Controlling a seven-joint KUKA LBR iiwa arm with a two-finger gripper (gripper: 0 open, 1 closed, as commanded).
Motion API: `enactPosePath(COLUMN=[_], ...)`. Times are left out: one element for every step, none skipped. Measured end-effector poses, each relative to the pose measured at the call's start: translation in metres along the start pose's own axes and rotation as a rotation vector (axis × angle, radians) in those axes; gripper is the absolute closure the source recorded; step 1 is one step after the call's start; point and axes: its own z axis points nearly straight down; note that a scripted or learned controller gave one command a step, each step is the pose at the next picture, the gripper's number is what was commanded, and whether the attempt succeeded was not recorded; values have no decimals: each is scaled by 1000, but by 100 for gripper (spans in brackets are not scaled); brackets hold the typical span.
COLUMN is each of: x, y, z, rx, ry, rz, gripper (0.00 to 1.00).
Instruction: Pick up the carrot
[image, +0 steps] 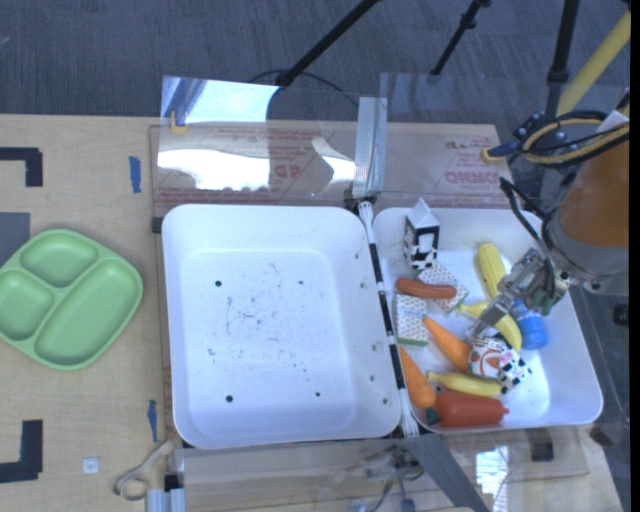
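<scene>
An orange carrot (448, 342) lies slantwise in the middle of the right bin (575, 385), its thin end pointing up-left. A second orange, carrot-like piece (417, 378) rests against that bin's left wall. My gripper (497, 312) hangs over the right bin, just right of and above the carrot, directly over a yellow banana (509, 330). It points down-left toward the carrot's thick end. Nothing shows as held in it.
Crowding the right bin are a black-and-white carton (422, 240), a sausage (428, 291), corn (490, 268), a blue ball (533, 332), a cow-patterned toy (500, 364), a yellow piece (468, 384) and a red piece (468, 408). A green divided plate (68, 297) sits far left.
</scene>
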Motion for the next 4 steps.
enactPosePath(x=[59,56,-1,-1], y=[13,16,35,0], z=[81,70,85,13], rx=[0,-10,0,1], ry=[-1,-14,1,0], rz=[139,141,272,202], gripper=[0,100,100,100])
